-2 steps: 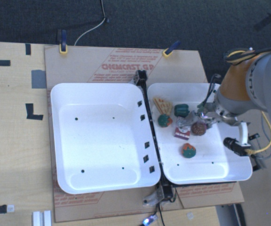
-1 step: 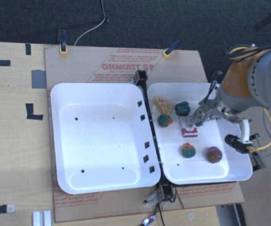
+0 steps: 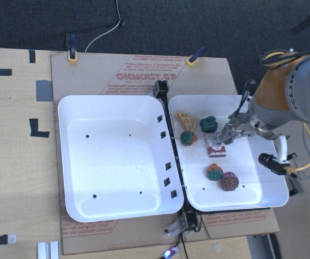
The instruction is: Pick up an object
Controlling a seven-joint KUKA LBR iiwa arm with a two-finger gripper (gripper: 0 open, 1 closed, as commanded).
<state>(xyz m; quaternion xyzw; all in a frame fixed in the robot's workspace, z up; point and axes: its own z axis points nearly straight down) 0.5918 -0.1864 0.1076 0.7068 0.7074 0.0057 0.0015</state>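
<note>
At the near edge of the table [image 3: 14, 144], the two white bins are seen side by side on a sheet of printed cardboard [image 3: 138, 74]. Nearest in the right bin [image 3: 252, 198] lie a brownish-purple knobbly object [image 3: 229, 182] and, touching it on the left, a small green and orange object [image 3: 214, 172]. A little farther in, a red and white flat packet [image 3: 216, 149] lies near the bin's middle, and the claw [image 3: 223, 138] is lowered just above it, at its far right corner. How far the claw is open cannot be told, and nothing is seen to be held by it.

The packet is judged to be the thing aimed at, with the grasp not yet made. For a good grip, the claw should be centred over the packet rather than over its corner, and lowered until the bin floor is almost met, since a flat thing is easily missed or pushed aside. The lift should be kept straight and slow.

Beyond the packet, a round green and red object [image 3: 187, 138] lies by the dividing wall, a dark green object [image 3: 208, 124] just right of it, and a tan ridged piece [image 3: 186, 120] farthest. They lie apart from the packet. The left bin [image 3: 68, 112] is not concerned.
</note>
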